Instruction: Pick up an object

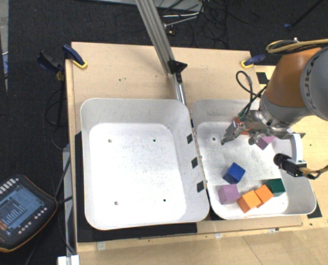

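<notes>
1. The arm enters from three o'clock of the camera view, its orange band above the wrist sitting over the upper part of the right bin.
2. The gripper hangs over the right bin's upper middle, pointing toward nine o'clock; whether its fingers are apart or together cannot be told, and nothing can be seen between them.
3. A pale purple block lies just below the wrist, at about four o'clock of the gripper, partly covered by the arm.
4. A blue cube rests on the bin floor at six o'clock of the gripper, apart from it.
5. A larger purple block lies at seven o'clock of the blue cube, close beside it.
6. An orange block sits at three o'clock of the larger purple block, just beside it, near the bin's lower rim.
7. A green block lies at two o'clock of the orange block, touching it or nearly so.
8. The left bin sits at nine o'clock of the right bin, the two side by side on the wooden bench.
9. A handheld control pendant lies off the bench at the view's eight o'clock.
</notes>
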You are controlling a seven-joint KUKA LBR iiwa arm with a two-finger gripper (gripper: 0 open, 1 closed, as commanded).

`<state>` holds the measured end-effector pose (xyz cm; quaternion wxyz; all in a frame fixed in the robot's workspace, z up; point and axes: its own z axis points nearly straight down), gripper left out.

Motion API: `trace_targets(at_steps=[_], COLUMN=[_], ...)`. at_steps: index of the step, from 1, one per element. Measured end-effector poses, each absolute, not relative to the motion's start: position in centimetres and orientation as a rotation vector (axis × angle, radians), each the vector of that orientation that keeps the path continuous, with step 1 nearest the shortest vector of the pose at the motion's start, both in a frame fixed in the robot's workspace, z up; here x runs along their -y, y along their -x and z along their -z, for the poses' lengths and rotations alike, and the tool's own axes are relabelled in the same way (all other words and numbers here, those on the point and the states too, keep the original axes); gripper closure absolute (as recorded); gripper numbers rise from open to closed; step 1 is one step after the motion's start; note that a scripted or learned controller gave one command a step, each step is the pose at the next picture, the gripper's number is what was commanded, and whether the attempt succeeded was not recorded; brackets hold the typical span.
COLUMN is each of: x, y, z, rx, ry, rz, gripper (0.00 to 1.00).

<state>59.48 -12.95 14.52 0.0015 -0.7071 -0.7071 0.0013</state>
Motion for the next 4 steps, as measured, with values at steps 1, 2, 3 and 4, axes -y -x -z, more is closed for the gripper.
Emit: trace_targets(at_steps=[1,2,3,4], x=[13.0,13.3,13.3,8.3], y=[-59.6,-60.6,-60.7,-60.7], z=[-15.9,-21.8,-21.6,-21.8], rx=[2.222,2.229,2.226,2.229], ry=[2.223,2.223,2.220,2.212], rz=[0.001,0.006,0.001,0.002], gripper=[1.00,1.00,1.00,1.00])
